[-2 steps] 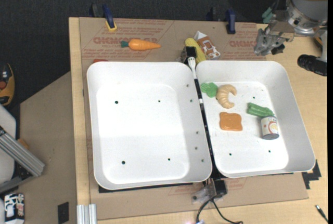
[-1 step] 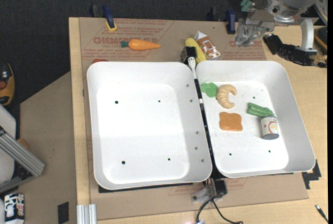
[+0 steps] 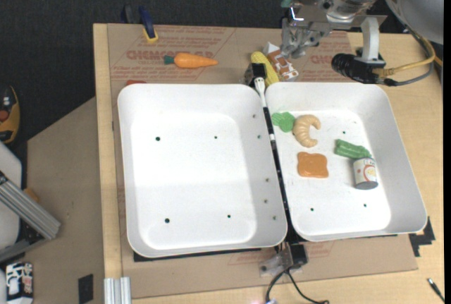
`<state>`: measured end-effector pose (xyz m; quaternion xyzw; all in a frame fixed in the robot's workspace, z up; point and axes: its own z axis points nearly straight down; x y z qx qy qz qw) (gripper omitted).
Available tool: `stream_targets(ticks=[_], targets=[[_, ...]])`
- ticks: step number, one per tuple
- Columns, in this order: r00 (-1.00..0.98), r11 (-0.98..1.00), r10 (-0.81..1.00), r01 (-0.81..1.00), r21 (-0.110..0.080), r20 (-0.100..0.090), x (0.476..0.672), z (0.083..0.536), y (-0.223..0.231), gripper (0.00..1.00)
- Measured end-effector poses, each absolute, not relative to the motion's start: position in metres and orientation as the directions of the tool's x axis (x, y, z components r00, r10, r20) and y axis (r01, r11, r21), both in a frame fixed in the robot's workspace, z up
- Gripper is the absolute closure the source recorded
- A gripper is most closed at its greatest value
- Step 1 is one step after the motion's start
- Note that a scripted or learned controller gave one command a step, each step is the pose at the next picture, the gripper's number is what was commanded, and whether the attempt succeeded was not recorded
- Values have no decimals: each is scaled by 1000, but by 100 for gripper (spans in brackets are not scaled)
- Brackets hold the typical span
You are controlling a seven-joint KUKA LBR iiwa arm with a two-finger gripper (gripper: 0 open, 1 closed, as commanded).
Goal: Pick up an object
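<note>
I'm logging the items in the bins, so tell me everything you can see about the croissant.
The croissant is a small tan crescent, smooth and glossy like a plastic toy, with faint ridges across its body. It lies flat on the floor of the right bin, near the bin's far left corner, its curve opening toward the lower left. Its left tip lies against the green piece beside it. The orange piece sits just in front of it, apart.
</note>
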<state>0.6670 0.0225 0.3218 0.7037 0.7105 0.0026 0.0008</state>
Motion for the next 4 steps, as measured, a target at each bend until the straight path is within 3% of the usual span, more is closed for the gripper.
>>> stream_targets(ticks=[1,2,3,4], targets=[[-8,8,1000,1000,-4,3,657,302,97,100],[-10,10,1000,1000,2,4,666,289,198,100],[-2,2,1000,1000,5,1,667,301,191,100],[-4,4,1000,1000,4,2,666,314,227,100]])
